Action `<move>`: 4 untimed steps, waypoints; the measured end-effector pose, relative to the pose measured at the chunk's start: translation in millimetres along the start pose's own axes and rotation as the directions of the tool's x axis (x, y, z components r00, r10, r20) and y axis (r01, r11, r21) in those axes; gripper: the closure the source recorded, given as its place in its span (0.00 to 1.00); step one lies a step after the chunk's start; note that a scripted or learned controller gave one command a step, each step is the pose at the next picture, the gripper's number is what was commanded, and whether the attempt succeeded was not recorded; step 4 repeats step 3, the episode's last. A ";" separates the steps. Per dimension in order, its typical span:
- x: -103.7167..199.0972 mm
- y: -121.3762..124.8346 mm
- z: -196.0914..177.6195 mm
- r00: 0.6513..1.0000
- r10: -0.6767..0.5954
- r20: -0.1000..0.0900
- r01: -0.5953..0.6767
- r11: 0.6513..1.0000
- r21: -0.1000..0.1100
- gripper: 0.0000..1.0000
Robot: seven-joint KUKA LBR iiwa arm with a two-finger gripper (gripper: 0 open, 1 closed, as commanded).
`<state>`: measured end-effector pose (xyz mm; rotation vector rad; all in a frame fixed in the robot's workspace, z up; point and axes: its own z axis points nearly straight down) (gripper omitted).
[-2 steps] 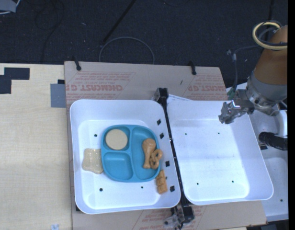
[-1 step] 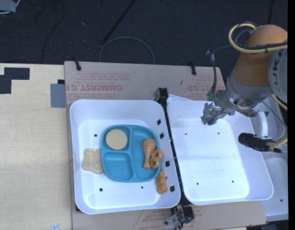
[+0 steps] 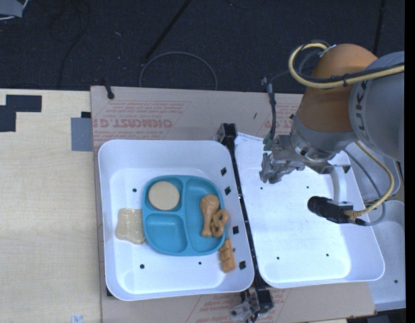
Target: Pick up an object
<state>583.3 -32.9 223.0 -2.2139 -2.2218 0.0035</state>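
Pickable objects all sit in the left bin [image 3: 120, 160], so take that as your landmark. Blue tray [image 3: 168, 237] lies at its middle, three compartments. Round tan disc [image 3: 163, 195] rests in the tray's upper-left compartment. Chicken-leg piece [image 3: 209, 210] and a pretzel [image 3: 219, 222] lie touching each other in the tray's right compartment; the lower-left compartment holds nothing you can see. Pale bread slice [image 3: 130, 225] lies on the bin floor, touching the tray's left edge. A small brown pastry [image 3: 226, 256] sits off the tray's lower-right corner, close to the bin's right wall.

You find the gripper [image 3: 269, 173] across the divider from the left bin, over the upper-left part of the right bin [image 3: 329, 261], nothing visibly between its parts. It is too dark and small to read the state of its grasp, so call that unknown. Arm [image 3: 342, 93] reaches in from the right, which likely explains why it hangs over that bin.

My read: no pick begun. Loose bread or pastry look easier targets than the food nested in the tray.
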 end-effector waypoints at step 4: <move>142.0 -21.3 -3.3 1.000 0.000 0.001 0.000 1.000 -0.002 1.00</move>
